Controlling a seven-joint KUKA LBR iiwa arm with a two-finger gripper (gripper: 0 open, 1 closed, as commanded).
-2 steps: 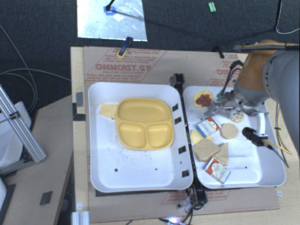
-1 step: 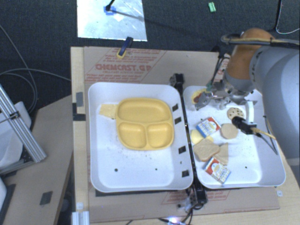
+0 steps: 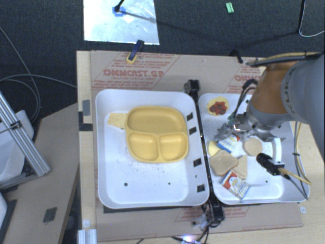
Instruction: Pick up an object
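Hand (image 3: 232, 131): metal and dark plastic, low over the right bin (image 3: 289, 189), among the food pieces; from where I stand I cannot tell whether it is spread or pinched, and nothing shows between its tips.
Arm (image 3: 297, 93): smooth grey shell, rounded, with an orange band (image 3: 266, 93) above the wrist, reaching in from the right.
Blue-and-white packet (image 3: 228, 144): small, glossy, just beside the hand, lying in the right bin.
Toast slice (image 3: 223, 163): tan, matte, roughly square, below the packet.
Pale round piece (image 3: 252, 147): flat disc, right of the packet.
Red-and-white packet (image 3: 236, 184): crinkled wrapper near the bin's front wall.
Small plate (image 3: 218, 106): round, white, red bits on it, at the bin's far end.
Left bin (image 3: 109, 187): shallow white plastic, rounded corners, speckled floor.
Yellow tray (image 3: 155, 133): smooth moulded plastic, three compartments, middle of the left bin.
Table (image 3: 167, 67): brown cardboard sheet with red print under both bins.
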